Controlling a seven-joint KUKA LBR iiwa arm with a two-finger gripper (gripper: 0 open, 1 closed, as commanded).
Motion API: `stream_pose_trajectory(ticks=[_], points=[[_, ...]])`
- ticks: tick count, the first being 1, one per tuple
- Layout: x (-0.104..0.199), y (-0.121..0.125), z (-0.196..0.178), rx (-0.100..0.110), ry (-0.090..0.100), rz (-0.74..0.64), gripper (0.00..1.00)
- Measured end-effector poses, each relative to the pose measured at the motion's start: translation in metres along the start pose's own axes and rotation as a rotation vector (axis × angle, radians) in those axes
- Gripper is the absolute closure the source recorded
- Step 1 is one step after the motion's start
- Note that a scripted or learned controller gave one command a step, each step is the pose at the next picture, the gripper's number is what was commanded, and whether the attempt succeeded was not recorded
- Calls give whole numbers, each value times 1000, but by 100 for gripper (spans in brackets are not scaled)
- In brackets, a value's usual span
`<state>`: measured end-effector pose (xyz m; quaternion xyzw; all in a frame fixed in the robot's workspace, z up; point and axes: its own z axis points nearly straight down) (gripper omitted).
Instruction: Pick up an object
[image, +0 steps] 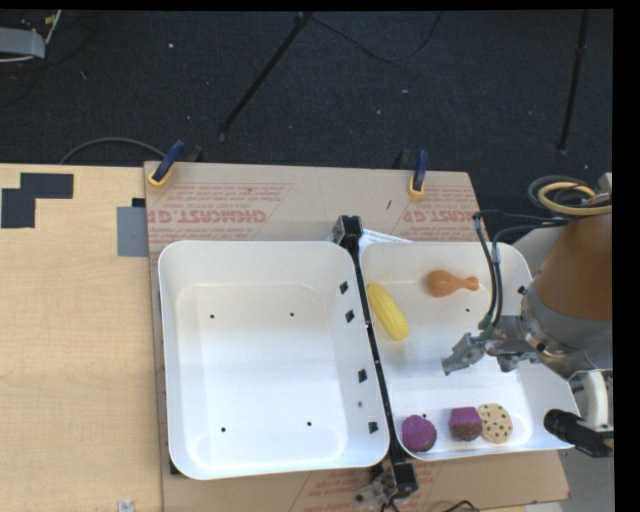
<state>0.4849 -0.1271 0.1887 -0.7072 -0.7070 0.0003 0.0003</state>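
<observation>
Reaching from the right, hand (468, 357) hovers over right bin (425, 400).

The grey KUKA arm with its orange band (585, 265) reaches in from the right edge of the camera view, its bulky orange-and-grey wrist section filling the right side. From there the wrist narrows leftward into the grey metal two-finger gripper (462, 358), which hangs low and tilted, pointing left and slightly down. A thin black cable (491, 270) arcs from above down to the wrist.
</observation>
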Motion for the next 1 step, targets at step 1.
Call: stream_pose_trajectory(ticks=[1], points=[[-61, 28, 27, 2, -1, 3, 0]])
